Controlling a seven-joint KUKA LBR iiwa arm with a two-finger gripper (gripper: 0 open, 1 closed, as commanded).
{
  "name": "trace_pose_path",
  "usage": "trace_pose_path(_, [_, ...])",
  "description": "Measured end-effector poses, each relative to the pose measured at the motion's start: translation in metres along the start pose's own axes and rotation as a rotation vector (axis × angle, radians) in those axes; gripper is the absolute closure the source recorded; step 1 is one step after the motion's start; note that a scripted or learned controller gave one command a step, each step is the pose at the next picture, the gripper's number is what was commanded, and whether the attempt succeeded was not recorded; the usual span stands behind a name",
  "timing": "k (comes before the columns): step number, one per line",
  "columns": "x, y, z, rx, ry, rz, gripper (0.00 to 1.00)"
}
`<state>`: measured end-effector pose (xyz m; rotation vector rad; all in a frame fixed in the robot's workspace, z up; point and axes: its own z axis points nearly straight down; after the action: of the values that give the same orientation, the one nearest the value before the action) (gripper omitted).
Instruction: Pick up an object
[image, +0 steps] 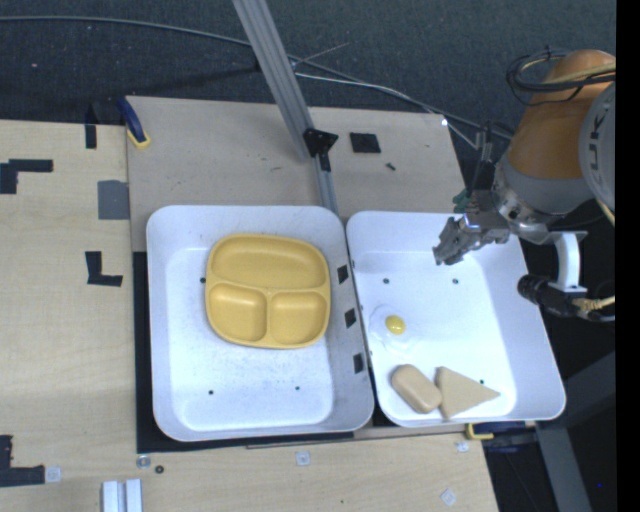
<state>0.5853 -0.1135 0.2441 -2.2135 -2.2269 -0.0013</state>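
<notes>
My jaws (449, 249) hang over the far edge of the right bin (520, 330); I cannot tell their state. A small yellow ball (394, 324) lies near this bin's middle, and a tan roll (414, 388) and a tan wedge (464, 391) touch at its near edge. A yellow divided plate (268, 290) sits in the left bin (175, 330).

Light wooden bench (60, 300), black tape marks scattered along its 9 o'clock side. Two shallow white bins sit directly on it, touching side by side: left bin (170, 330) near centre, right bin (520, 330) toward 3 o'clock. A blue-and-yellow clamp (133, 122) lies at 11 o'clock.
</notes>
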Motion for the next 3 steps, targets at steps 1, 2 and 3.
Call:
trace_pose_path(1, [0.052, 0.006, -0.003, 0.000, 0.000, 0.000, 1.00])
trace_pose_path(2, [0.100, 0.009, -0.003, 0.000, -0.001, 0.000, 1.00])
trace_pose_path(3, [0.151, 0.000, 0.013, 0.003, -0.001, 0.000, 1.00])
